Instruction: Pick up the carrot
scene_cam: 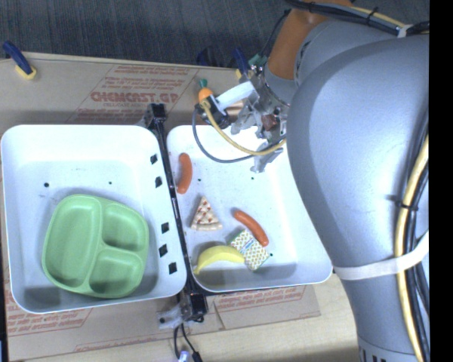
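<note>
At the far left of the cardboard-covered bench [136, 81] we see a shallow white plastic bin [30, 145], and in it a pale green divided plate [97, 246] with three compartments, lying toward the near side. Just beside it, sharing a black-clipped edge, sits the second shallow white bin [302, 266]. Along that bin's left wall lies an orange-red sausage [184, 172].

The small orange carrot with a green top [204, 96] is next, at the far rim of this bin and right against the tip of the gripper's white part. We cannot say whether it is gripped.

Nearer us lie a triangular pizza slice [205, 214], a yellow banana [219, 257], a second orange-red sausage [251, 227] and a green-and-white patterned block [251, 250] touching the banana.

The gripper [245, 119] hangs over the bin's far part, yellow cable looped below it. Whether its grasp is released or clenched we cannot tell. The grey arm [362, 164] fills the right.
</note>
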Controlling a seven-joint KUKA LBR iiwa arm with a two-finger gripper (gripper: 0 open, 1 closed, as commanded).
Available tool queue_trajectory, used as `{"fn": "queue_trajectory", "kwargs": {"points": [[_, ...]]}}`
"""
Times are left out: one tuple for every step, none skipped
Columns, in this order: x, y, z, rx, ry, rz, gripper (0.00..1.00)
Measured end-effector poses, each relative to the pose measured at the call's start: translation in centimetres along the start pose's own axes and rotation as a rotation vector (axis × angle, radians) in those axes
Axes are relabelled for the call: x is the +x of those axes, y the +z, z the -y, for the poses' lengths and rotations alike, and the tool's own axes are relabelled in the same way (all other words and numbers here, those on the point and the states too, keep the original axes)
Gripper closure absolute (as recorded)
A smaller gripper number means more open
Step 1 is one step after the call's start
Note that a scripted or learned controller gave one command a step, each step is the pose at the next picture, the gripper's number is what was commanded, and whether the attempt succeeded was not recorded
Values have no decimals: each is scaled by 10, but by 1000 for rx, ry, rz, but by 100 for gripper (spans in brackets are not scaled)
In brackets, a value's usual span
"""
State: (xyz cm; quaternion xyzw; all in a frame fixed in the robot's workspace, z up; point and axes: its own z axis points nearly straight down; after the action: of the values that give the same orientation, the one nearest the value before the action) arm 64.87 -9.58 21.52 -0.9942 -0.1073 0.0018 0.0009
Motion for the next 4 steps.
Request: {"fn": "queue_trajectory", "kwargs": {"points": [[0, 24, 11, 0, 8, 3, 0], [0, 24, 11, 0, 9, 1, 0], [-6, 102, -14, 2, 10, 3, 0], [-2, -23, 23, 1, 8, -1, 0]]}}
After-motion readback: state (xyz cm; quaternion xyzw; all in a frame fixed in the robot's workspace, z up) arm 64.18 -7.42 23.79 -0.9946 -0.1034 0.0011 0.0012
